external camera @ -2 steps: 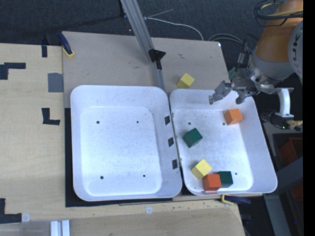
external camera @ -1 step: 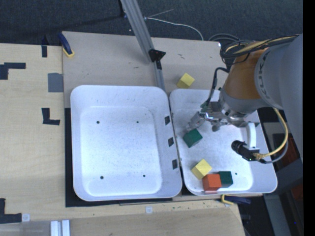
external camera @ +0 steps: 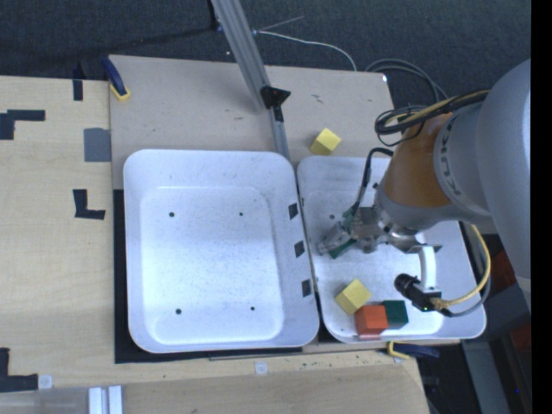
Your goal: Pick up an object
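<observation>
Camera view, from above at a slant: two white bins sit side by side on my bench. The left bin (external camera: 207,248) is the larger in the frame. The right bin (external camera: 457,317) holds my gripper (external camera: 338,241), which reaches in from the right and hangs low over the bin's left half, near the wall shared with the left bin. Whether the gripper is released or clenched I cannot tell; a small green shape shows at its tip, too blurred to identify. My arm (external camera: 466,166), grey with an orange band (external camera: 414,175), covers the bin's upper right part.

Three blocks lie near the front edge of the right bin. A yellow block (external camera: 353,296) rests just in front of the gripper, apart from it. A red block (external camera: 372,320) sits just in front of and to the right of the yellow one, and a green block (external camera: 396,312) touches the red block's right side. A second yellow cube (external camera: 326,141) lies on the bench outside the bins, just behind the right bin's far left corner
</observation>
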Tool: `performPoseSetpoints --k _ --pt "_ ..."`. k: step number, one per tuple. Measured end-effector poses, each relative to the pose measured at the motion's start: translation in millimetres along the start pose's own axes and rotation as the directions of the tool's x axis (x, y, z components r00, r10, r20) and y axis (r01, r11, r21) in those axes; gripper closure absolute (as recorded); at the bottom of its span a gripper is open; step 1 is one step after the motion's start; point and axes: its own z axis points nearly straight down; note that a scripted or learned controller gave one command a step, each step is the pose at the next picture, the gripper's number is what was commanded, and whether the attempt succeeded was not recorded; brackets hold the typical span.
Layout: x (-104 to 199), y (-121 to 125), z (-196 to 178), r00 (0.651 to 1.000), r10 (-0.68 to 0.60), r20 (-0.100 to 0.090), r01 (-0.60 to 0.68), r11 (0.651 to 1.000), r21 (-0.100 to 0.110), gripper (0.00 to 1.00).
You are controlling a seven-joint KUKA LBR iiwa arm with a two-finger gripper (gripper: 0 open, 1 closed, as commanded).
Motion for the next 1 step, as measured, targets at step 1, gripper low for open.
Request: performPoseSetpoints --k 1 --pt "-14.4 19.9 -34.3 1.0 -0.002 0.002 0.002 1.0 -0.005 0.0"
